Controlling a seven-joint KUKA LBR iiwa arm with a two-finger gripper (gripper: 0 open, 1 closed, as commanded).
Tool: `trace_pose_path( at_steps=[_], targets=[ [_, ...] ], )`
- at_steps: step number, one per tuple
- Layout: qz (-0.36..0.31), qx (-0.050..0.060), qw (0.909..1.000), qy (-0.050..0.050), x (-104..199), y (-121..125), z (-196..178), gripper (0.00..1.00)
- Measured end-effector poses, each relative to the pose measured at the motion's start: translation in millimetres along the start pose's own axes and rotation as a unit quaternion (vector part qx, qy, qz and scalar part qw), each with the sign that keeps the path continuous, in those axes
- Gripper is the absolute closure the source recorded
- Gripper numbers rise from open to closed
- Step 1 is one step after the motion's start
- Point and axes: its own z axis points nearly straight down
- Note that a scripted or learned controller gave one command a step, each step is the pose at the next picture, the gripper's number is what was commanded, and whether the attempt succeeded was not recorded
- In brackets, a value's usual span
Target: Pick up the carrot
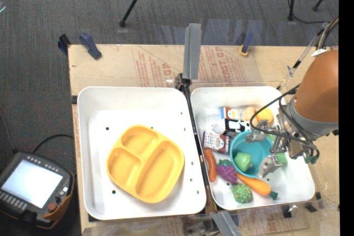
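Crowding the carrot (255,184): teal bowl (251,151), grapes (227,172), broccoli (241,193); gripper (271,164) state unclear.

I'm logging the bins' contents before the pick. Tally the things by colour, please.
Orange: 2, carrot, sausage
Yellow: 2, divided plate, fruit
Green: 2, broccoli, piece in bowl
Purple: 1, grapes
Teal: 1, bowl
Cartons: 2
Total: 10

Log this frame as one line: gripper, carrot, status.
gripper: over right bin, above carrot | carrot: lying in bin, beside teal bowl | status: not grasped
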Motion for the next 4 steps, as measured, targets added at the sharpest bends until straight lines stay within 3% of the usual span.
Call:
trace_pose_path(
  at_steps=[1, 2, 3, 4],
  targets=[
    [0.064, -0.001, 0.9979, 0.006, 23, 7, 114, 0.0],
    [0.061, -0.001, 0.9981, 0.002, 20, 8, 102, 1.0],
    [0.01, 0.0, 0.9999, -0.003, 19, 47, 23, 1.0],
    [0.02, 0.001, 0.9998, -0.002, 18, -24, -30, 1.0]
  ],
)
